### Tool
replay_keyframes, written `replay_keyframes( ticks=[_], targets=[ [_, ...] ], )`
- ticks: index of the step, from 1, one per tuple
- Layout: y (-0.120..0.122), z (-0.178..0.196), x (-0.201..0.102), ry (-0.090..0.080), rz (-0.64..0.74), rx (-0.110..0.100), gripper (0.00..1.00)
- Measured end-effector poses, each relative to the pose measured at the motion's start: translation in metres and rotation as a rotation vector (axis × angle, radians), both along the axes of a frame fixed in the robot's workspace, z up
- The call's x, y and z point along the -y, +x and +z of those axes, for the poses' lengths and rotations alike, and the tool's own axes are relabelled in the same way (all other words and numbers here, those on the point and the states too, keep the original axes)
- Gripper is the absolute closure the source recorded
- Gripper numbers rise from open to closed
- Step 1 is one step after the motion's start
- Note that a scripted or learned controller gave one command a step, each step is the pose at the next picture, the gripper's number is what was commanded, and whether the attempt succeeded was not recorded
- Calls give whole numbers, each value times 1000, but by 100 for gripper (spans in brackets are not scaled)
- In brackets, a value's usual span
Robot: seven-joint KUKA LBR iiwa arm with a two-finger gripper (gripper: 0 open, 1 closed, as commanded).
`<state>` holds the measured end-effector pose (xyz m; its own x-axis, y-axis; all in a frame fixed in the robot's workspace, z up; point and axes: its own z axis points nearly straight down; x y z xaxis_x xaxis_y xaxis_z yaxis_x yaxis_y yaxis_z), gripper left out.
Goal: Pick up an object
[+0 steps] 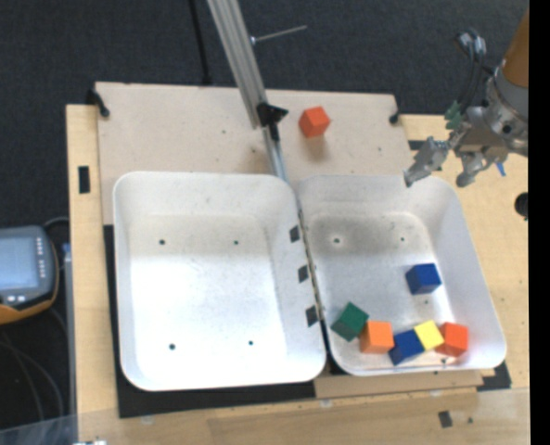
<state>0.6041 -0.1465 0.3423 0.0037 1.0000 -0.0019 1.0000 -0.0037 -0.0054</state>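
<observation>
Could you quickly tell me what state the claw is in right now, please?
Claw: open, holding nothing, above the far right corner of the right bin.

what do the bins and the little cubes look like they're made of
Bins: probably thin moulded plastic, matt white, with rounded corners and a scuffed grey floor. Cubes, such as the blue cube and the orange cube on the board: solid colours, crisp edges, dull sheen, so painted wood or plastic; the view cannot settle which.

Blocks [400, 334] crowd near rim; right bin [367, 248] centre seemingly clear
</observation>
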Motion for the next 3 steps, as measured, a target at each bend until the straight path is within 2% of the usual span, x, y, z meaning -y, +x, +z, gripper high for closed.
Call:
replay_keyframes(
  ticks=[1, 2, 3],
  targets=[
    [-24, -77, 60, 0, -3, -2, 0],
    [-21, -61, 57, -1, 2, 10, 100],
    [-21, -62, 57, -1, 1, 10, 0]
  ],
)
